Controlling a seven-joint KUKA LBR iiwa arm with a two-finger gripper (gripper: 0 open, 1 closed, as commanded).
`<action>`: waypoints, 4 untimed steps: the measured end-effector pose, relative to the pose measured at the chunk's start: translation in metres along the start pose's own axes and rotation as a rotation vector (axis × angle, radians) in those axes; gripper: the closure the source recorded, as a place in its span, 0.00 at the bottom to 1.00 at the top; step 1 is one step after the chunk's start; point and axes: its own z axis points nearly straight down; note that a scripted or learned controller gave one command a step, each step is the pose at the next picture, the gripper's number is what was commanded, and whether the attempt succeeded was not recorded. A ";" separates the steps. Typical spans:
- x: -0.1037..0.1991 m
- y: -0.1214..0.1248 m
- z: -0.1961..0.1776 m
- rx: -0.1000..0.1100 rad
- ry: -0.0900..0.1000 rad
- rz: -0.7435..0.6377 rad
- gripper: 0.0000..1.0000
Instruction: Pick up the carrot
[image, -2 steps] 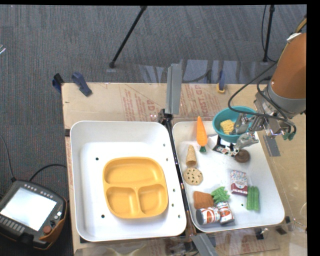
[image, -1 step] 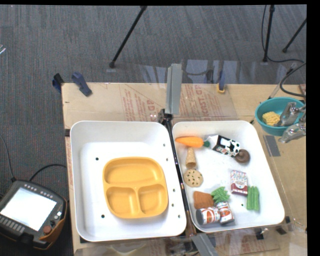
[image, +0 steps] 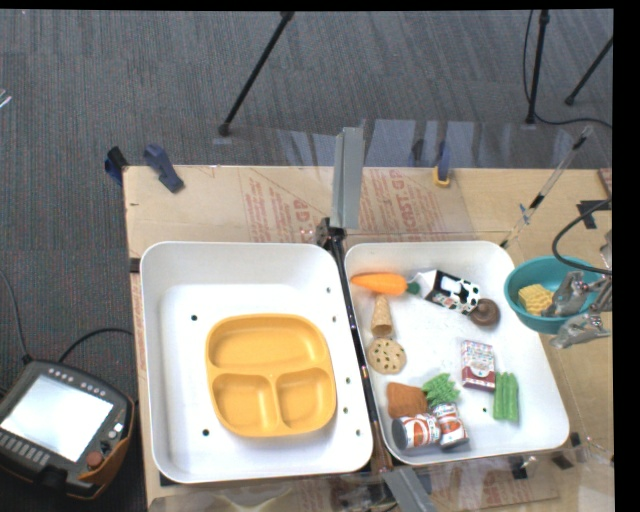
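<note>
One carrot (image: 379, 284) — right bin's (image: 520, 258) far-left corner — well apart from fingers (image: 580, 300)

2 shallow white bins (image: 160, 300). 1 yellow divided plastic tray (image: 270, 375), 1 orange toy carrot (image: 380, 284), 1 round choc-chip cookie (image: 385, 355). 2 small red-labelled cans (image: 430, 431).

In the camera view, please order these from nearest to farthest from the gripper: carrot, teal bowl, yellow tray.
From the gripper, at the right edge:
1. Teal bowl, just beside it.
2. Carrot, in the right bin's upper left.
3. Yellow tray, in the left bin.
</note>
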 end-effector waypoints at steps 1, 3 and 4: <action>0.007 0.002 -0.121 0.008 -0.016 -0.116 1.00; -0.010 0.000 0.022 0.000 -0.005 -0.123 1.00; 0.000 0.001 -0.109 0.012 -0.019 -0.250 1.00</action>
